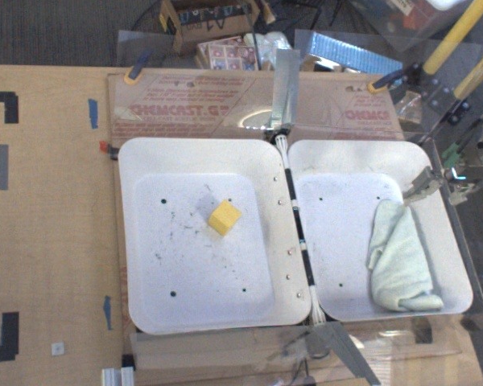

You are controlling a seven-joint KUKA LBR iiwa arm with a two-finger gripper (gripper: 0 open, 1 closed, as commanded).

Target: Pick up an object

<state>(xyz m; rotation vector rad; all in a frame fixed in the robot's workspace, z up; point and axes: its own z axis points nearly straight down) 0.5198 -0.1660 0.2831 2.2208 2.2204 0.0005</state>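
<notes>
Two shallow white bins are seated side by side on a cardboard-covered bench point(48, 240). The left bin point(145, 296) and the right bin point(338, 296) are touching along their inner rims, where a row of small fasteners is seen. A metal bracket point(285, 87) is positioned at the far end of this seam, above the bins.

A small yellow block point(224, 217) is located on the floor of the left bin, slightly right of the bin's centre and well apart from every wall. The block is turned at an angle to the bin walls. Dark specks and scuff marks are scattered over the floor around it.

A pale green cloth point(401, 257) is located in the right bin, bunched into a long crumpled heap along the right wall. Its lower end is resting near the near right corner of that bin.

The gripper point(423, 185) is seen at the right edge of the right bin, just beyond the upper end of the cloth. Its thin metal fingers point(419, 188) are pointed toward the bin's interior. Whether the fingers are spread or pressed together cannot be told at this size. Nothing is seen held between them.

Blue tape marks point(92, 112) are fixed to the bench left of the bins.
</notes>
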